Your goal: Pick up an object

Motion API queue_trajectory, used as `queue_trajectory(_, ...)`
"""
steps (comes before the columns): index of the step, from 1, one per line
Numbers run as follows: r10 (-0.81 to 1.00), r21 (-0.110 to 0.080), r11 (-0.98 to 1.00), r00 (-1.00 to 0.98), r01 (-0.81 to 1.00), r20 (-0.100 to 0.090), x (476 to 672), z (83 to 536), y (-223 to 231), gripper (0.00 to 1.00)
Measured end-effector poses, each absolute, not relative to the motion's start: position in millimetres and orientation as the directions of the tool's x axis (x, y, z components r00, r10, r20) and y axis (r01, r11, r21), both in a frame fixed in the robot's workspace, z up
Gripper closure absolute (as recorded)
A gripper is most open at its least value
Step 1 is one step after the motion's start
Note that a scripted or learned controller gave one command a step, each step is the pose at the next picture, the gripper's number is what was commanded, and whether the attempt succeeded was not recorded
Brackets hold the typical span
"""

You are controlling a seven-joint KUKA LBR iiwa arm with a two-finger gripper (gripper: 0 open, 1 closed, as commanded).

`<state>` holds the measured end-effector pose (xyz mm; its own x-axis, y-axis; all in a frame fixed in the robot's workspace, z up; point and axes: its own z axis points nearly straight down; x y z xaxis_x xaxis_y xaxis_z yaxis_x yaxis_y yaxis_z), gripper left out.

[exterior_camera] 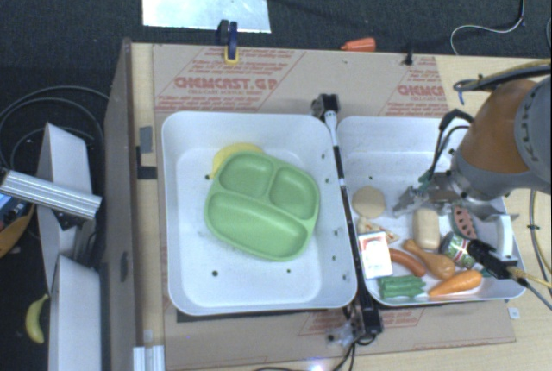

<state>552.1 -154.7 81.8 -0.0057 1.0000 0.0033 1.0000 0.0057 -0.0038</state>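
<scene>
The right bin (388,145) holds a cluster of small toy foods in its lower half. A pale cream block (426,228) stands nearly upright in the view, its long axis running top to bottom, just below the gripper (421,198). Beside it to the left lies a round beige disc (369,202). Lower down, a white and red carton (374,255) lies with its long axis running up and down the view, a sausage (405,260) slants from upper left to lower right, a carrot (454,283) points its narrow end to the right, and a green pod piece (397,286) lies roughly level along the bin's near wall. A dark green can (461,249) lies tilted near the right wall.

The arm (500,141) reaches in from the right, wrist bent down over the right bin. Whether the jaws are apart or together cannot be told; nothing is seen between them.

The left bin (185,214) holds a green divided tray (263,204) over a yellow plate (231,154).
</scene>
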Motion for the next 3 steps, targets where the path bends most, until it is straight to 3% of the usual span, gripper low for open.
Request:
queue_trajectory(1, 1.0, 0.014, -0.002, 0.002, 1.0, -0.008, 557.6, 219.2, -210.7, 0.0)
queue_trajectory(2, 1.0, 0.008, 0.006, -0.006, 1.0, 0.0, 535.7, 98.8, -188.1, 0.0)
queue_trajectory(3, 1.0, 0.009, 0.009, -0.009, 1.0, -0.002, 670.9, 86.3, -193.3, 0.0)
